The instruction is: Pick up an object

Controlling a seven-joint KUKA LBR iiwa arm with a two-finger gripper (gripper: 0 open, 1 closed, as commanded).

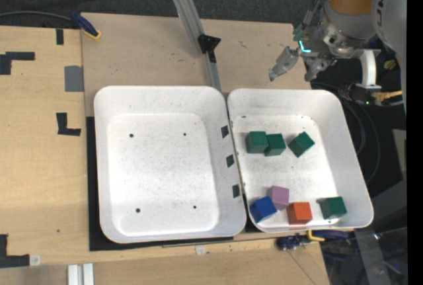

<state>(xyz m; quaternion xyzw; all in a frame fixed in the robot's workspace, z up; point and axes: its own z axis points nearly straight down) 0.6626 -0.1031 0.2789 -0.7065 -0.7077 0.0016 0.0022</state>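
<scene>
The gripper [299,67] hung up high behind the right bin [349,120], its fingers spread apart with nothing between them, likely ready to come down. Seven blocks waited in that bin, three green blocks [277,143] close together near the middle.

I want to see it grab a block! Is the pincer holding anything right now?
No, nothing is held. The pincer is up above the right bin, with no block between its fingers.

Three blocks [279,143] sit touching near the right bin's [344,120] middle, four more blocks [296,206] along its near edge, beside the left bin [106,118]
</scene>
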